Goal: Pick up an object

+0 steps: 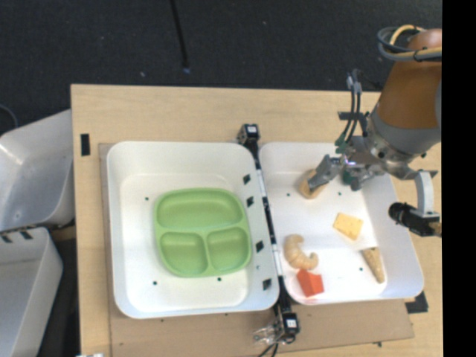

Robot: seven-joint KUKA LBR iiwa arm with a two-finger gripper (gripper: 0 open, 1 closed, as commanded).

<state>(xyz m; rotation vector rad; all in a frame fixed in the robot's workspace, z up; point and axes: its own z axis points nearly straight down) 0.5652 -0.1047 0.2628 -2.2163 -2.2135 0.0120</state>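
Note:
My gripper hangs low over the back of the right bin, and its fingers stand apart, so it is open. The left finger's tip is right at a small tan roll-like piece; whether they touch I cannot tell. Nothing sits between the fingers. Further forward in the same bin lie a yellow cheese-like square, a pale curled croissant shape, a red block and a tan cone.
The left bin holds a green divided plate. A black-clipped divider runs between the two bins. The orange band of the arm rises at the right. A white box stands off the bench's left side.

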